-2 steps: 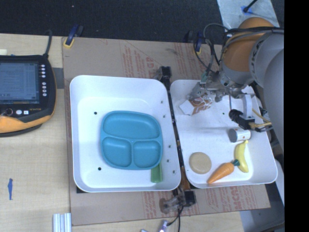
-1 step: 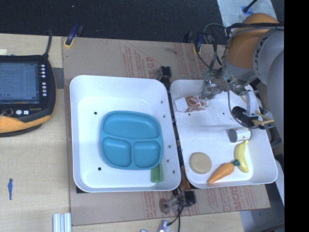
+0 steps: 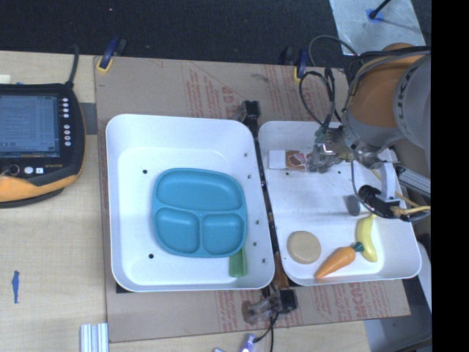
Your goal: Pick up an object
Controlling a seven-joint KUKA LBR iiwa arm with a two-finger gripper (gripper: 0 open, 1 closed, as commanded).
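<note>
Gripper (image 3: 322, 158) low at right bin (image 3: 330, 196) far edge, touching small brown-white packet (image 3: 289, 159); finger spread cannot tell.

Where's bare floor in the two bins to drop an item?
Right bin: open floor mid-bin, bordered by the gripper above and the round cookie below. Its bottom right is crowded: carrot, banana. Left bin: the blue plate fills the middle; bare strips along the top and left walls; a green block sits at lower right.
</note>
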